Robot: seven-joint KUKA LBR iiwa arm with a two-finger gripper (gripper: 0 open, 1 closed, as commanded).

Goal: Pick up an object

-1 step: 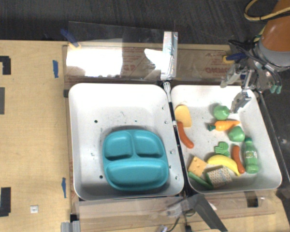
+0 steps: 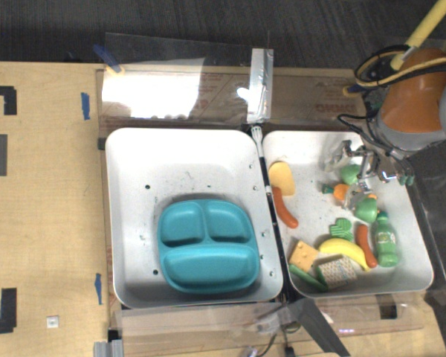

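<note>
On the desk (image 2: 37, 199), the left bin (image 2: 126, 155) carries a teal divided tray (image 2: 207, 244) toward its 6 o'clock side, well apart from any grasp. In the right bin (image 2: 416, 266), a yellow piece (image 2: 281, 175) and an orange-red sausage (image 2: 285, 208) lie along the 9 o'clock wall, a cracker-like block (image 2: 304, 256) sits at 7 o'clock, and a banana (image 2: 343, 248), a red piece (image 2: 365, 244) and a green bottle (image 2: 386, 239) crowd together near 5 o'clock. The gripper (image 2: 366, 171) hangs at about 1 o'clock of that bin, over small green and orange toys (image 2: 349, 175); whether its fingers are open or closed I cannot tell amid the metal clutter. The likely target sits just beneath them. The risk, I judge, is that packed neighbours get nudged or two pieces are pinched at once, or a rounded toy squirts sideways from the closing fingers.
</note>
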